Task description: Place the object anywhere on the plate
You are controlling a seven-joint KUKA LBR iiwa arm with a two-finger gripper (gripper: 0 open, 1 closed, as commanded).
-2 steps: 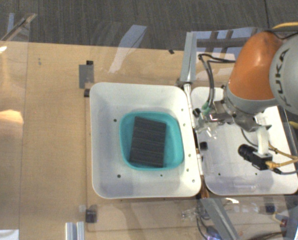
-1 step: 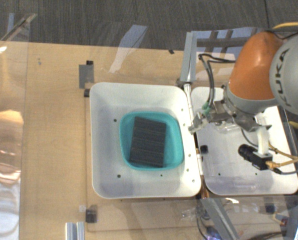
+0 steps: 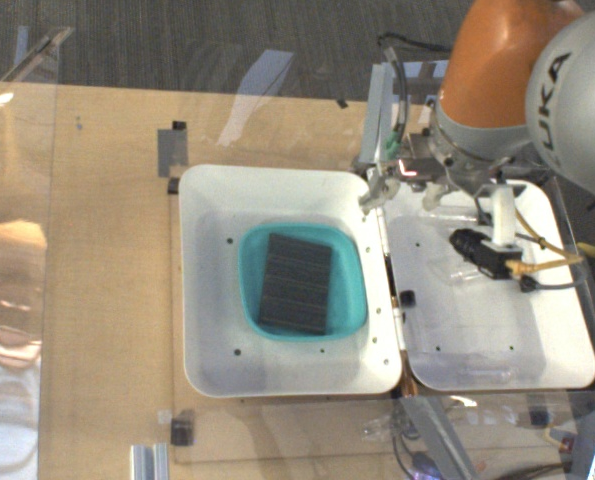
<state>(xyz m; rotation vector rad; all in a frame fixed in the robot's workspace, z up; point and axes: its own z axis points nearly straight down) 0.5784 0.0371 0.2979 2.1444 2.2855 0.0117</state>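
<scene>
The dark ribbed block [image 3: 297,283] lies flat inside the teal plate [image 3: 250,268] in the left bin [image 3: 202,308], so placing looks done, while the gripper [image 3: 405,173] hangs by the 2 bins' shared top corner, its opening impossible to tell, needing only a clean upward retreat.

Arm [image 3: 577,98] reaching in, claw [image 3: 375,186] seemingly angled down-left.

I see a pale wooden bench [image 3: 87,348]; dark grey carpet [image 3: 177,18] lies beyond its far edge. Warm glare [image 3: 12,243] smears the left side; a small dark bracket [image 3: 171,153] sits on the wood.
</scene>
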